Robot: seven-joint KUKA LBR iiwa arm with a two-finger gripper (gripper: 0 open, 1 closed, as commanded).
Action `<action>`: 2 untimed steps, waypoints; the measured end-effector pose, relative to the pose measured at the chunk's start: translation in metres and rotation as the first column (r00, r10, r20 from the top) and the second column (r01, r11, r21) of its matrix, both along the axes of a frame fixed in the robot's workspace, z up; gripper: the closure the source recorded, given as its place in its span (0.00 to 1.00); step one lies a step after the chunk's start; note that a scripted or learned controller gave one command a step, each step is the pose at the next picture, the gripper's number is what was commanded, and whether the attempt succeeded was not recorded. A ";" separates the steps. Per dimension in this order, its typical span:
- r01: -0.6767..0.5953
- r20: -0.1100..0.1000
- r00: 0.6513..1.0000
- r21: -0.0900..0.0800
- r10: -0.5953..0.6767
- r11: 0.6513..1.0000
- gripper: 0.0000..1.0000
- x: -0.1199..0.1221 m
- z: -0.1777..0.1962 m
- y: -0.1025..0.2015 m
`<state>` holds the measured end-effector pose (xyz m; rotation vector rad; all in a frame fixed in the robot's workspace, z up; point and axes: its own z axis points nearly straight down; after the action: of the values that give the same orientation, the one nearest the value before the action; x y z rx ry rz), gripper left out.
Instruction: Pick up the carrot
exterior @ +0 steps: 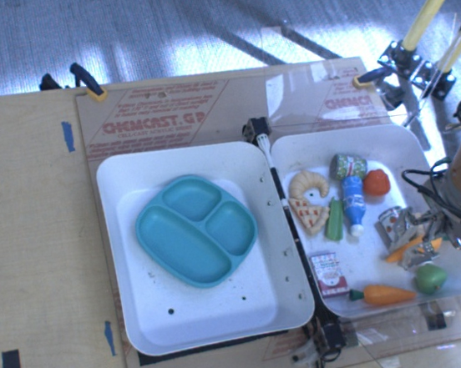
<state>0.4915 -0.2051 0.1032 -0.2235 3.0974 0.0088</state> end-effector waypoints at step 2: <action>-0.297 -0.020 0.955 -0.019 0.297 0.955 1.00 0.034 -0.011 0.050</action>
<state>0.5257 -0.1552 0.0925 -0.6915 3.0481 -0.0146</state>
